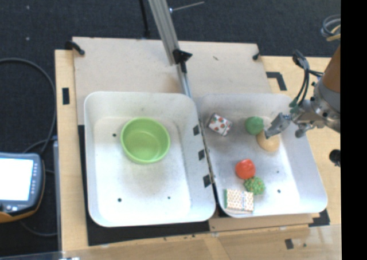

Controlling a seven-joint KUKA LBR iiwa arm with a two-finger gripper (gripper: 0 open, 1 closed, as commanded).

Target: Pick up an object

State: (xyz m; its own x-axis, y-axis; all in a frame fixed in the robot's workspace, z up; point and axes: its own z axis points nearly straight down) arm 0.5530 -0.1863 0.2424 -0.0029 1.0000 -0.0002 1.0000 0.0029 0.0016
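Observation:
The right bin holds several small objects. A white cube with red marks lies near its left wall, and a green ball sits beside a tan rounded piece. Nearer the front are a red ball, a bumpy green lump and a patterned flat block. My gripper hangs over the bin's right part, open, with nothing between its fingers. Its left fingertip is just above the tan piece's upper edge.
In the left bin stands a light green bowl. A slanted metal post rises from the bench behind the bins. Dark clips line the seam between the bins. A screen device lies far left.

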